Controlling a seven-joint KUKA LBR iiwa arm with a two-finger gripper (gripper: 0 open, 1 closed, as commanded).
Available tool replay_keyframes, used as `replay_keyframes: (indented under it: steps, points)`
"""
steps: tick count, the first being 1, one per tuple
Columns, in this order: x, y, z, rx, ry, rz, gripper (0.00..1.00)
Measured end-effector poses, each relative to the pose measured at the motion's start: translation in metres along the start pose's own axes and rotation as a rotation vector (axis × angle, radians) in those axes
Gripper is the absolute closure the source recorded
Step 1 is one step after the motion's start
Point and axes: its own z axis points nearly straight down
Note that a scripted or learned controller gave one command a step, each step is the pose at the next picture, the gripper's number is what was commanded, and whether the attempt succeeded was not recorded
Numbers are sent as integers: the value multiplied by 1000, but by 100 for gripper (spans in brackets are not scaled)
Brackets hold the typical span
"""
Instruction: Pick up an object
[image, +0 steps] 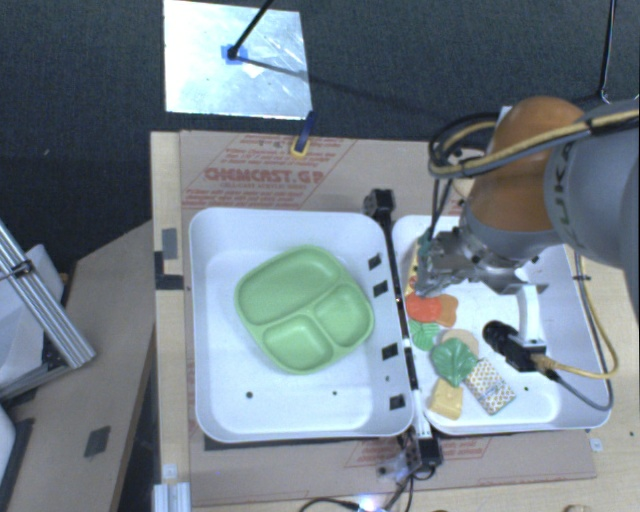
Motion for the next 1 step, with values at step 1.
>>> replay_keyframes:
  steps: [1]
  points:
    - [40, -9, -15, -1, -1, 2, 100]
